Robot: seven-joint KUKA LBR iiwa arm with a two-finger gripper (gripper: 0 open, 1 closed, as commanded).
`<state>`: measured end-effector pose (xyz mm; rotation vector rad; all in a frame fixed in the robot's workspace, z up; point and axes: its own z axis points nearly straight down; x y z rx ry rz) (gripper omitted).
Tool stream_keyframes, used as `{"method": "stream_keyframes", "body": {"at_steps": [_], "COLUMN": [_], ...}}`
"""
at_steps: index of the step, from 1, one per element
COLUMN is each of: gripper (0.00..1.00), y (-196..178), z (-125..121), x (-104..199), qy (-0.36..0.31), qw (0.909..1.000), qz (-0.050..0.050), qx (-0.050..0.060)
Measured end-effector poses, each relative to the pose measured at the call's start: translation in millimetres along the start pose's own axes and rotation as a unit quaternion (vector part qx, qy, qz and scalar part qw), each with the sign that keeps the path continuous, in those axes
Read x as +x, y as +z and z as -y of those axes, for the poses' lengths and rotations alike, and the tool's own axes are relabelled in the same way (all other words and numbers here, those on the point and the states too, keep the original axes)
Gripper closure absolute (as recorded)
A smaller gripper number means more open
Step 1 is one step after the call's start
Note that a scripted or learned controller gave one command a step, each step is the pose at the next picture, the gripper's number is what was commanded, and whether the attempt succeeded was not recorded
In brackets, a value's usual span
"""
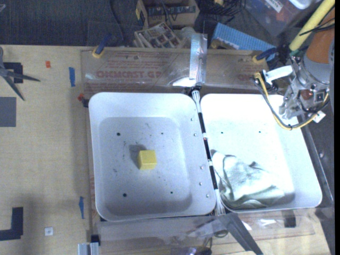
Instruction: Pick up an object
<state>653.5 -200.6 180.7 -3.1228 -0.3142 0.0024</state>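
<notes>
My tabletop [42, 158] is pale wood. 2 shallow white bins sit on it side by side, touching along their inner rims: the left bin [101, 116] and the right bin [308, 185]. Left of the bins, small blue strips [71, 77], a red fleck [48, 64] and dark flat patches [7, 112] lie on the bare wood.
</notes>
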Motion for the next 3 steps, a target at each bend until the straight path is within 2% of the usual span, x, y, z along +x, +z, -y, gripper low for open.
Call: {"method": "stream_keyframes", "body": {"at_steps": [1,2,3], "gripper": [1.0,1.0,1.0], "y": [-5,-36,-81], "z": [26,-7,-14], "x": [1,-20,-57], "qy": [-0.001,-0.117,-0.05], "qw": [1.0,0.9931,0.9987], "qz": [0.001,-0.001,-0.001], "qx": [0.0,-0.002,-0.002]}}
